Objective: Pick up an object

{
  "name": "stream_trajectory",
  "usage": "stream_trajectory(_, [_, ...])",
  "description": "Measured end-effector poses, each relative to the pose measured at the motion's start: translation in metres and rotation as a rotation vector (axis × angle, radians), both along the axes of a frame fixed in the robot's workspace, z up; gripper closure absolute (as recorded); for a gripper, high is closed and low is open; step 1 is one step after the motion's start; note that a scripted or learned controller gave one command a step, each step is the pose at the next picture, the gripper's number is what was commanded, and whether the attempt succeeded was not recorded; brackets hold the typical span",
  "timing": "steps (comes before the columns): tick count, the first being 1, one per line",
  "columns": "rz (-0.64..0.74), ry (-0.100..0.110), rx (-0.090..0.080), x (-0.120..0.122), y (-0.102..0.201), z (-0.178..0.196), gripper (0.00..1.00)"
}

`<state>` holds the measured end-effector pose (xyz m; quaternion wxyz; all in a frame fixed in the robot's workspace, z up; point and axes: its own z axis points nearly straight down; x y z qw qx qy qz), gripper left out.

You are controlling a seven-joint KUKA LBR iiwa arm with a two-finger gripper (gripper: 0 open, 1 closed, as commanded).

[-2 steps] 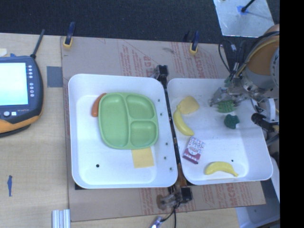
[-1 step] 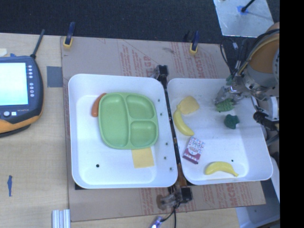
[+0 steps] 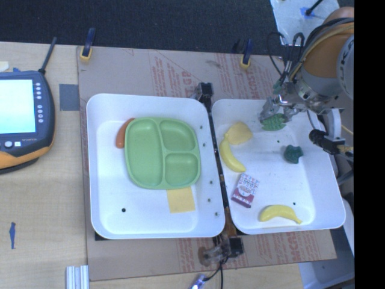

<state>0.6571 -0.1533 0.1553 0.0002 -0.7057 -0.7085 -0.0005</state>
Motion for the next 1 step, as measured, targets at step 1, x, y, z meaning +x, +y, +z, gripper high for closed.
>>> stream_trajectory(1, [0.0, 0.003, 0.0, -0.0256, 0.0801, 0.0783, 1.0])
